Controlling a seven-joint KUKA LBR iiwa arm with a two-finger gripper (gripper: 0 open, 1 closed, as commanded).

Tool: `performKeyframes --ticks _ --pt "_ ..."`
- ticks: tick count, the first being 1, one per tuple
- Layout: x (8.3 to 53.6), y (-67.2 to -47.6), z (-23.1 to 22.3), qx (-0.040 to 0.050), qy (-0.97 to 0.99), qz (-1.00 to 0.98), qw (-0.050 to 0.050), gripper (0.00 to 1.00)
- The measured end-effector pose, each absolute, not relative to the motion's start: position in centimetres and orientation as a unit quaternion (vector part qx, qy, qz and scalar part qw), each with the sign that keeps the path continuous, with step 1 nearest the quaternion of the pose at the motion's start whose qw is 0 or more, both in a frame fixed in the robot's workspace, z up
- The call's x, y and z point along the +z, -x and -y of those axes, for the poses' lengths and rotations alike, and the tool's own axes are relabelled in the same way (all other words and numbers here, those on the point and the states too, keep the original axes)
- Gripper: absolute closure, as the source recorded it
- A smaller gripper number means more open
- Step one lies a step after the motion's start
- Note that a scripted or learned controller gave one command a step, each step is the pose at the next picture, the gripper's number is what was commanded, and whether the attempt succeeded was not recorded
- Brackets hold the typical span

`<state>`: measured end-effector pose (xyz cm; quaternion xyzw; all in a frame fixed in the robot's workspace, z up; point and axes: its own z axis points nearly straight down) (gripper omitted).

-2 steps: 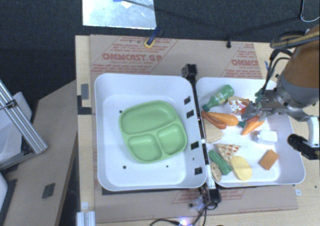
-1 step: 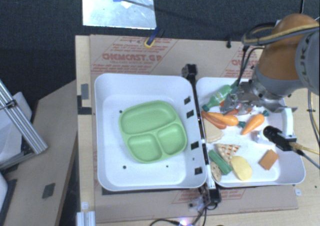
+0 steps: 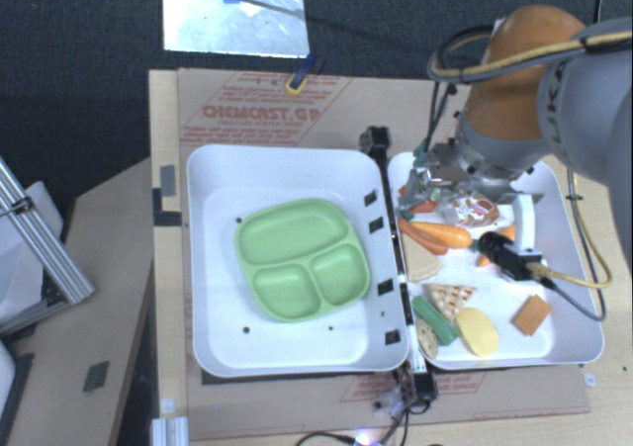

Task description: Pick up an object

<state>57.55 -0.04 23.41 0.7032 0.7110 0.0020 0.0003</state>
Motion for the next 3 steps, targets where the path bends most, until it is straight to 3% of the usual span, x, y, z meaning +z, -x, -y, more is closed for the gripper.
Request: performKeyframes --ticks 1,2,3 --pt "21.7 -58.2 -5.4 0.0008 -0.704 -0.711 -0.001 1.0" --pt "22.0 -58.1 -7.5 0.0007 -0.704 -0.71 0.0 1.0" --pt "23.5 -59.0 -6.8 0.001 -0.705 -0.709 0.001 1.0"
